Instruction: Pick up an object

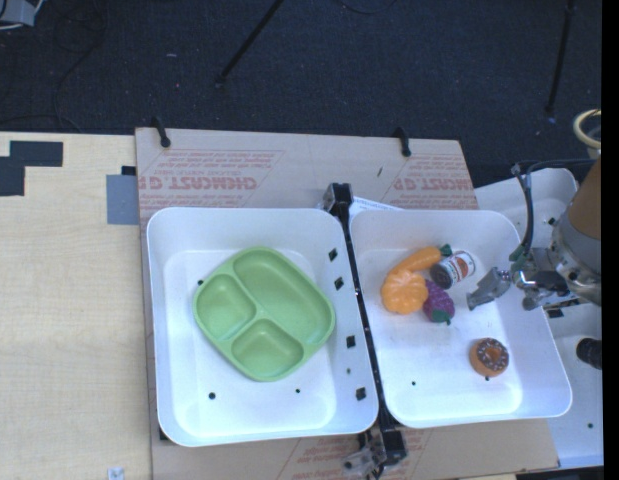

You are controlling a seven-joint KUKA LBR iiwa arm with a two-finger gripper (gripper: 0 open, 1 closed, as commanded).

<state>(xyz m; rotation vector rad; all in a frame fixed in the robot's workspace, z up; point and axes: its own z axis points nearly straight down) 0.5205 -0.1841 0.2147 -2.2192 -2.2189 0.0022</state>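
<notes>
We see the pincer [486,290] at the right bin's [534,398] three-o'clock side, its grey tip reaching in over the rim, and the cluster of toys lies just to its nine o'clock. Nearest is the small jar [455,267], lying tilted with its long axis running from about eight to two o'clock; the purple grape bunch [439,305] sits just beside it at six, touching the orange fruit [405,293], and the carrot-like piece [417,261] slants above them. The doughnut [489,356] lies apart, at roughly six o'clock from the pincer. We cannot tell from this view how the pincer is set; nothing appears caught in it. The arm [579,228] comes in from three o'clock, wrist low over the bin wall and pointing toward nine. We judge the jar or the grapes the likeliest target — a short reach toward nine. The green divided plate [264,313] rests in the left bin [169,268] on the surface [59,318], well apart.
</notes>
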